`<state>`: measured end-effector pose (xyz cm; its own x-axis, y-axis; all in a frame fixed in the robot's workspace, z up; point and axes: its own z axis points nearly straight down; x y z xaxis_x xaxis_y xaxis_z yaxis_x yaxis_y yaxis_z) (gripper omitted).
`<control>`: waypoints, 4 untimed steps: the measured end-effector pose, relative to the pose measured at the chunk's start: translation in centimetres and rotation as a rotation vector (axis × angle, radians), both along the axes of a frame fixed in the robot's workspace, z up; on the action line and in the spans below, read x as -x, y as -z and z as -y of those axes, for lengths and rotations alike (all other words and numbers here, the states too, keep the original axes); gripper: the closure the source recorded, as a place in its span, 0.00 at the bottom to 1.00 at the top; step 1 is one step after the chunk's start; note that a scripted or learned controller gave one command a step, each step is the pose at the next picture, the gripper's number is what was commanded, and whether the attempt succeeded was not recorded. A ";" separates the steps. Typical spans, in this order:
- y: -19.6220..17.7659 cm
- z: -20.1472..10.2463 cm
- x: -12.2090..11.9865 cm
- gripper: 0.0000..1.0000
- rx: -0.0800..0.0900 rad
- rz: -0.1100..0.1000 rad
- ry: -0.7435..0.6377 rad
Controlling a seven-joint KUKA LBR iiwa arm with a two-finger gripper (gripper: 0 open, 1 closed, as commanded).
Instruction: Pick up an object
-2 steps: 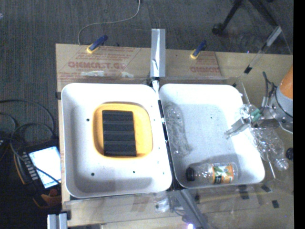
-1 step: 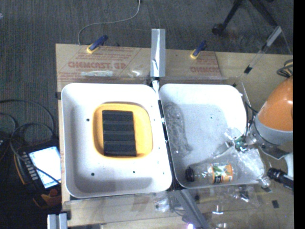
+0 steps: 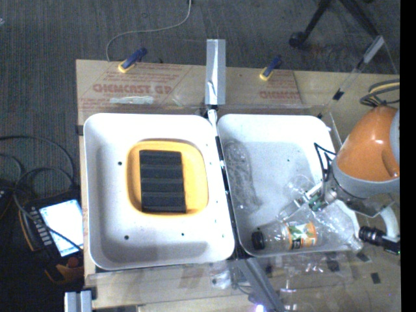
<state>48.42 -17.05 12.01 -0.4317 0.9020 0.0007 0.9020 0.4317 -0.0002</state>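
In the right bin (image 3: pixel 273 125), a clear plastic bottle (image 3: pixel 289 234) with a black cap and an orange-green label lies on its side by the front wall. A crumpled clear plastic wrap (image 3: pixel 239 172) lies along that bin's left wall. The arm's orange band (image 3: pixel 367 151) hangs over the bin's right edge. My gripper (image 3: pixel 304 203) reaches down-left from it, low over the bin floor just above the bottle. More clear plastic (image 3: pixel 338 223) sits under the wrist at the front right corner.
The left bin (image 3: pixel 104 239) holds a yellow tray (image 3: pixel 168 177) with a black ribbed insert. A metal post (image 3: pixel 215 70) stands behind the divide between the bins. Two blue-and-yellow clamps (image 3: pixel 132 59) hold the board at the back.
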 end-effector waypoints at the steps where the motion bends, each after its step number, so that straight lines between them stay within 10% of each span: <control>1: -4.2 1.0 -1.1 0.00 0.000 0.000 0.022; 2: -0.8 0.7 0.0 0.00 0.001 0.000 -0.022; 4: 2.4 4.0 -7.1 0.00 -0.014 -0.005 0.585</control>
<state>55.49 -21.09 9.62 0.1386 0.9902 0.0149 0.9904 -0.1385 -0.0030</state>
